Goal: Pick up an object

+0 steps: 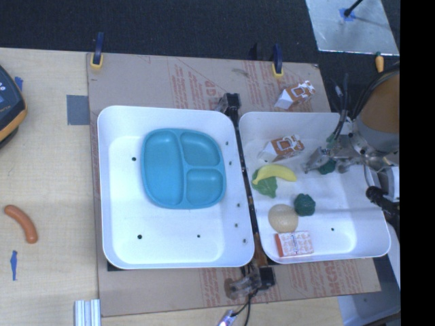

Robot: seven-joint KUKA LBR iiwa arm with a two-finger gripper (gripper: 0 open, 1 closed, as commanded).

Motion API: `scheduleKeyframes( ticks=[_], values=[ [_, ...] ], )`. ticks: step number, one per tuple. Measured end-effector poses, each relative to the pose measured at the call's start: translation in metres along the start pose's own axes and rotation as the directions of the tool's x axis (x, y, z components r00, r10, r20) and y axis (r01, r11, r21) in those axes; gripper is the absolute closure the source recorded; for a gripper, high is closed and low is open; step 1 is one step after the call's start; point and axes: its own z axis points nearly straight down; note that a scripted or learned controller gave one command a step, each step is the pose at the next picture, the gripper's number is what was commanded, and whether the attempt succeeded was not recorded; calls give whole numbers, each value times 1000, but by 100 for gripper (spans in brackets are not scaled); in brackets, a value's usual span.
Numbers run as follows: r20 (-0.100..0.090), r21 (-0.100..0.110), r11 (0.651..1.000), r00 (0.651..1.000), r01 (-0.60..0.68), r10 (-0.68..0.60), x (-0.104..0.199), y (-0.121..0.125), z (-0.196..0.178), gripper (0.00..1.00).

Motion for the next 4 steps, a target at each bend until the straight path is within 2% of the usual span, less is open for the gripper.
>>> scheduleKeyframes(
  ticks=[1,2,3,4],
  values=[
    [-1,25,1000,1000,2,-2,32,52,0,0],
    [0,0,1000,1000,-1,1,-1,3,0,0],
    [-1,4,1000,1000,1,-1,25,44,-1,0],
    [0,0,1000,1000,-1,1,-1,5,0,0]
  ],
)
